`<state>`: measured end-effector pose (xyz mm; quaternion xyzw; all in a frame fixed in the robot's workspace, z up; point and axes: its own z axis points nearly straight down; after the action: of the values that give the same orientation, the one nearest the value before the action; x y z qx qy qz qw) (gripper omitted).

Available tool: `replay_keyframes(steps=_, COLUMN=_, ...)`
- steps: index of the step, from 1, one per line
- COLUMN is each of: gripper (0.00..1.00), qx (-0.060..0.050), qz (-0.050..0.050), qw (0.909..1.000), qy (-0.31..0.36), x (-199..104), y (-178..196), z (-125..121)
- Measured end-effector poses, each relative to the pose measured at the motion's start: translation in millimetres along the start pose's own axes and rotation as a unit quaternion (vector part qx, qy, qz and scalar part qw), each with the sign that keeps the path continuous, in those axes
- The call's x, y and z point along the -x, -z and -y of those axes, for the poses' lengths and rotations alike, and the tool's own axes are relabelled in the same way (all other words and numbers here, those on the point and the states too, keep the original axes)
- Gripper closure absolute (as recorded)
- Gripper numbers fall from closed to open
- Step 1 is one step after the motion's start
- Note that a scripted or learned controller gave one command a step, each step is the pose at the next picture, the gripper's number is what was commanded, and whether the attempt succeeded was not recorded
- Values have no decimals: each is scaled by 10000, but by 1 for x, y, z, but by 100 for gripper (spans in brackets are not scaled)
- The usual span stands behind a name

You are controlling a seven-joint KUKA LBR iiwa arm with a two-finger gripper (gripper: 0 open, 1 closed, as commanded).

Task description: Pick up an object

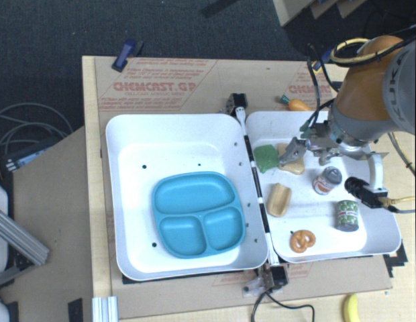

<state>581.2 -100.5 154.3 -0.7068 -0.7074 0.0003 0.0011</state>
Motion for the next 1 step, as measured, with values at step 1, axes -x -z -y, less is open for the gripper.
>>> replay_keyframes(steps=1, gripper=0, qx=5, qz=4, qw=10000, qy=-7, x=-6, y=-70, z=40)
